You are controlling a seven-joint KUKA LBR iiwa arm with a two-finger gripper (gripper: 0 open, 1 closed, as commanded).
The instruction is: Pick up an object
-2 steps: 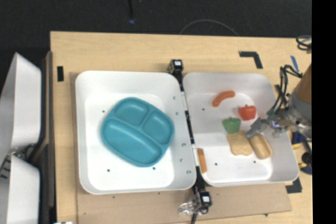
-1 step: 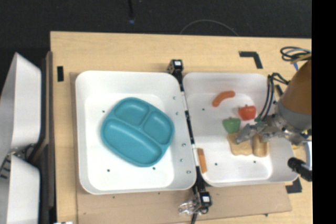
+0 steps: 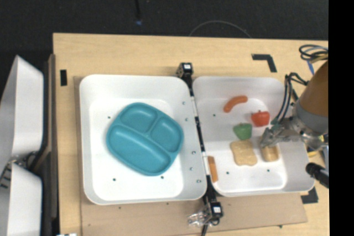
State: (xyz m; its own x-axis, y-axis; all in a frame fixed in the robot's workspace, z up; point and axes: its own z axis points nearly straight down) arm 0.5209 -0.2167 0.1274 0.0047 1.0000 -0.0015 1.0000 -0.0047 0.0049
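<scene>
Camera view, from above at a slant. Wooden counter (image 3: 133, 52) carries two shallow white bins side by side. Left bin (image 3: 94, 185) holds a teal divided plate (image 3: 145, 138), lying flat near its middle.

Right bin (image 3: 221, 185) holds the loose items: an orange-red curved piece (image 3: 236, 103) toward the far side; a red block (image 3: 260, 118) to its right; a green piece (image 3: 242, 131) nearer the middle; a pale tan bread-like slab (image 3: 244, 153) just below the green one; a small brown piece (image 3: 270, 153) just right of the slab; a thin orange stick (image 3: 212, 168) against the bin's left wall.

Arm enters from the right, cables trailing. Claw (image 3: 270, 139) sits low over the right bin, directly above the small brown piece and beside the red block and green piece. Cannot tell whether the claw is open or closed, nor whether it touches anything.
</scene>
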